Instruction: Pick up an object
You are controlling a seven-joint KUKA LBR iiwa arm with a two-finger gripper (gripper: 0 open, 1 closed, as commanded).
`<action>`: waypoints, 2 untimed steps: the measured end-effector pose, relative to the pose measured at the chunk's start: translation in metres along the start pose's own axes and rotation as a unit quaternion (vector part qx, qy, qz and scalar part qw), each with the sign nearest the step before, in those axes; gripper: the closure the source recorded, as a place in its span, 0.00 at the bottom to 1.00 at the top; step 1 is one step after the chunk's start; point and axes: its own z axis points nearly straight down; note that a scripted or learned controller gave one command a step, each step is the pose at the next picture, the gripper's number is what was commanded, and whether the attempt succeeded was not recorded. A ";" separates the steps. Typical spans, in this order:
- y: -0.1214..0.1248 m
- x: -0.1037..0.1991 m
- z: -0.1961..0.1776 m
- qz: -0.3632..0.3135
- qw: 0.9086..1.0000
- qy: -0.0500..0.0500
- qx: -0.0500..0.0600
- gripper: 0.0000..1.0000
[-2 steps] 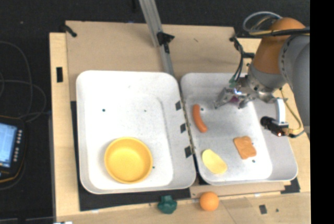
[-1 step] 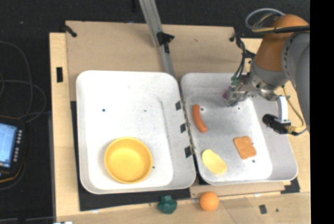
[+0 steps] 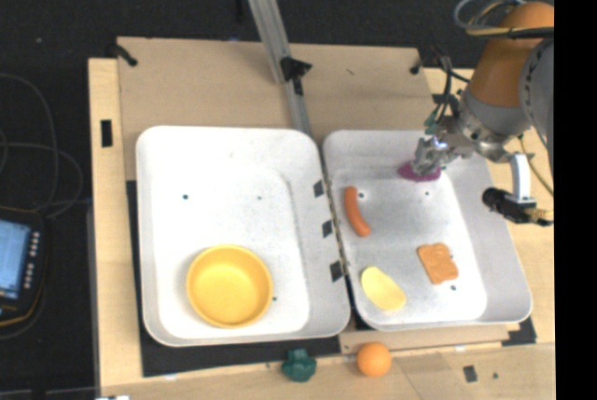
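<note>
Purple object (image 3: 413, 171) near the right bin's (image 3: 499, 296) far edge sits under our gripper (image 3: 430, 153); we cannot tell its state. Sausage (image 3: 356, 211) lies near the bin's left edge.

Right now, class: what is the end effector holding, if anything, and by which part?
Cannot be told. The end effector sits directly over a purple object in the right bin, hiding any contact.
</note>
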 end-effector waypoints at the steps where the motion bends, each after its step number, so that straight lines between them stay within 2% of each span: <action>1: 0.007 -0.008 -0.062 -0.001 1.000 -0.001 -0.001 1.00; 2: 0.008 -0.009 -0.096 0.000 1.000 0.000 0.000 1.00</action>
